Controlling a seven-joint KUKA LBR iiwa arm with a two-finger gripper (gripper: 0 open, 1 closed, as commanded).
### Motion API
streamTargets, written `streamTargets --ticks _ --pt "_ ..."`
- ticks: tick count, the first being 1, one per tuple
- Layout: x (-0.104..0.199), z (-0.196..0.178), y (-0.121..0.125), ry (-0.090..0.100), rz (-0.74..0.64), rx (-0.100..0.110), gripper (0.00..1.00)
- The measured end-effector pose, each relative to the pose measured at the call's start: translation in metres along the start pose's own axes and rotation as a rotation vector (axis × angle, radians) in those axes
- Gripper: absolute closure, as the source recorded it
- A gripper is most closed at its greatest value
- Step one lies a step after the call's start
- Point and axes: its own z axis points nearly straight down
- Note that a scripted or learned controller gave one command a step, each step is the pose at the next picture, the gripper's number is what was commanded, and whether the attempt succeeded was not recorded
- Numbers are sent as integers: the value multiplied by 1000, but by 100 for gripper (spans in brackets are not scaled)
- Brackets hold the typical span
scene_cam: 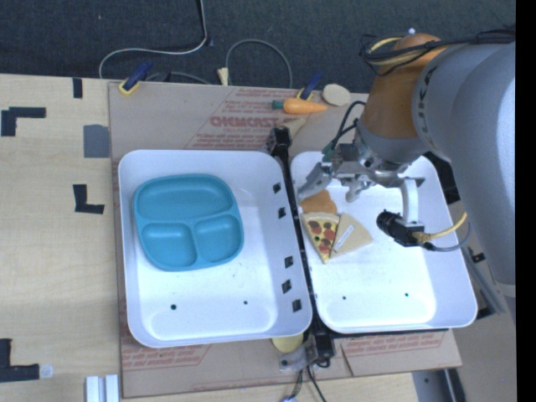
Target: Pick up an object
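Your arm point(452, 115) fills the upper right of the view, grey shell with the orange band above the wrist, leaning down over the right bin point(435, 304); beneath both bins you have a cardboard sheet point(243, 115) on the wooden bench point(50, 249). The left bin point(209, 308) carries a blue divided plate point(189, 221), three compartments, lying flat and toward the bin's far left side. In the right bin, near its left wall, a toy pizza slice point(322, 234) lies flat, a pale wedge point(353, 236) touching its right edge, a tan bread-like piece point(318, 201) just above it. Your gripper point(337, 176) hangs just above that bread piece; fingers spread apart, nothing between them. An orange toy carrot point(303, 105) rests on the cardboard behind the bins.
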Motion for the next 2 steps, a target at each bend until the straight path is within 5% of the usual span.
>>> streamTargets --ticks 1,2 --pt "-55 51 22 -2 5 3 0" --pt "-48 92 -24 -8 1 -28 0"
